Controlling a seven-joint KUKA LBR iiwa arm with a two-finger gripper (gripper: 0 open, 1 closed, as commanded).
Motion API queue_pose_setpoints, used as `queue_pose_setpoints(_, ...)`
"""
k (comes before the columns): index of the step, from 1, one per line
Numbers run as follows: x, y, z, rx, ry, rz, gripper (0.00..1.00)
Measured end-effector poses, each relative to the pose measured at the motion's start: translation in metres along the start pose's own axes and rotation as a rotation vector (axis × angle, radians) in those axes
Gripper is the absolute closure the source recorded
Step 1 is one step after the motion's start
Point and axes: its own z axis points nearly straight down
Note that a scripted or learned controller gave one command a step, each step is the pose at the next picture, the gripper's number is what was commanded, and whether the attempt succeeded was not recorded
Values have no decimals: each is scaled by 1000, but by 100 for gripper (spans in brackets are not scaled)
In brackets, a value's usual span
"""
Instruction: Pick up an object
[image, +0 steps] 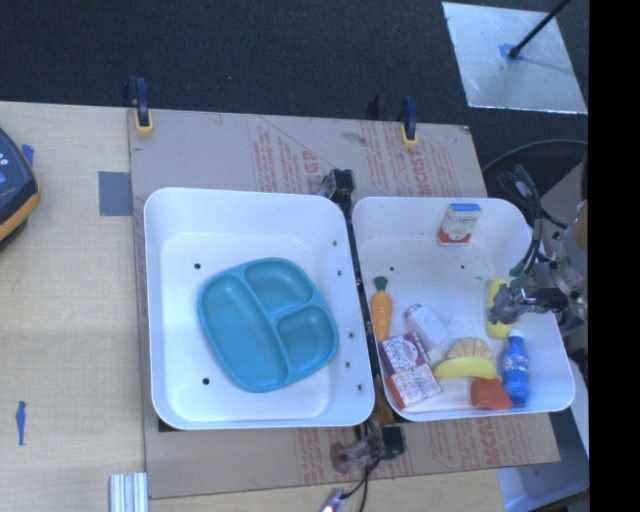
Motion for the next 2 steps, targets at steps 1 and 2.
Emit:
queue_pose_setpoints(1, 91, 84, 32, 0, -1, -3, 0)
queue_pose_setpoints(2, 143, 151, 31, -1, 0, -1, 0)
